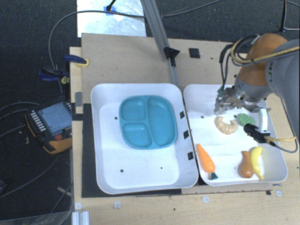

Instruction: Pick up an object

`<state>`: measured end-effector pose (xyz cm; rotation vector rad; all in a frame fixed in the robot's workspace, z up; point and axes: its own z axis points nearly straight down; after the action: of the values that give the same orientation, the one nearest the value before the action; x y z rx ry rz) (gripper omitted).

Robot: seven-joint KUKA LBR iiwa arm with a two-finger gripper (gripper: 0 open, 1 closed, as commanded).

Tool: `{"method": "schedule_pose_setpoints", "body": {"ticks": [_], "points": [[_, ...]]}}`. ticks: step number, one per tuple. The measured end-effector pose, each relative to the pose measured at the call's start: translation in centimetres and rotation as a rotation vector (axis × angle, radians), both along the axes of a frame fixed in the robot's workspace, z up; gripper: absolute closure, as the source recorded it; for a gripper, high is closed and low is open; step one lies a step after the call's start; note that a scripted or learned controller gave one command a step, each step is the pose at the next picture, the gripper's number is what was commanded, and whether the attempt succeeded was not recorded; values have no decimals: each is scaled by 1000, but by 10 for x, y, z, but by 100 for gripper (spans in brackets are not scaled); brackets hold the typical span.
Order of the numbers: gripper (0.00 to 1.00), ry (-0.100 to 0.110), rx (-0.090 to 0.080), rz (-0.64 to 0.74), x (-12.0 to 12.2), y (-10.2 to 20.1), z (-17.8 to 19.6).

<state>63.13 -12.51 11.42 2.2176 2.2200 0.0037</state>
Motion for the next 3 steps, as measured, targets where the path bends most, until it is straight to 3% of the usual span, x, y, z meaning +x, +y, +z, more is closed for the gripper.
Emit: {"method": "schedule_pose_setpoints", "body": {"ticks": [1,2,3], "points": [[100,-2,0,-2,-4,-7,60],[100,-1,0,3,-2,-7,91],[100,1,3,9,1,48,91]]}}
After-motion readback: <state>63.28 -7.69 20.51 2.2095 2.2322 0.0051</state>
